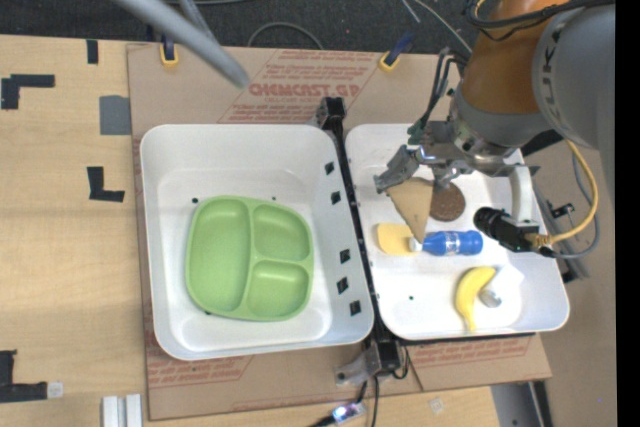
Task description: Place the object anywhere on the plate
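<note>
the green plate (250,258) sits bare in the left bin (160,215); the fingers (425,170) hang apart over the right bin, just above the tan wedge (410,207); nothing is picked up yet; the whole move is left.

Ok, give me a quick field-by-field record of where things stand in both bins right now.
left bin: holds the green divided plate, nothing on it
right bin: holds a banana, a blue bottle, a yellow block, a tan wedge and a brown round piece
gripper: over the far part of the right bin, above the tan wedge
held object: none visible between the fingers
fingers: state unclear from this angle
task status: no object on the plate yet
</note>
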{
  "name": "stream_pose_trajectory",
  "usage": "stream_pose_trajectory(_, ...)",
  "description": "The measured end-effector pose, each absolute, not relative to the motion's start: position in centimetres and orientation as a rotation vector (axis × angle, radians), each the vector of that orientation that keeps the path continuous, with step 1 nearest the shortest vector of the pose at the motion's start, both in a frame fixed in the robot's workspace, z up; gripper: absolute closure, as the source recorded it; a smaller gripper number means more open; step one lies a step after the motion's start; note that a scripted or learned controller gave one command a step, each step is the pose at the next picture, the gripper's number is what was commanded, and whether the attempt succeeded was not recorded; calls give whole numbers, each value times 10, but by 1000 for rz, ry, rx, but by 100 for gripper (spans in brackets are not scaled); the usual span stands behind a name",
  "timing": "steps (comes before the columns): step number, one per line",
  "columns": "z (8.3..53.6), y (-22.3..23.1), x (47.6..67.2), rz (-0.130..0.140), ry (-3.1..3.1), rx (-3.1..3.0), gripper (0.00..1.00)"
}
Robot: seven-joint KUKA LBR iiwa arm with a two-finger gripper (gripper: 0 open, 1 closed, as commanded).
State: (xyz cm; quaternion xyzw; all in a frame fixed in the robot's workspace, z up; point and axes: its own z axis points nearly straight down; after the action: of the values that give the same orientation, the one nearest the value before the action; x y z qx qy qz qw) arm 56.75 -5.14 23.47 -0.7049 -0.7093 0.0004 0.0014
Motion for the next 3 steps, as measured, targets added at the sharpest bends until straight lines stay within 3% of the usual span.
stream_pose_trajectory(3,235,93,646,-2,-2228,-2213,100)
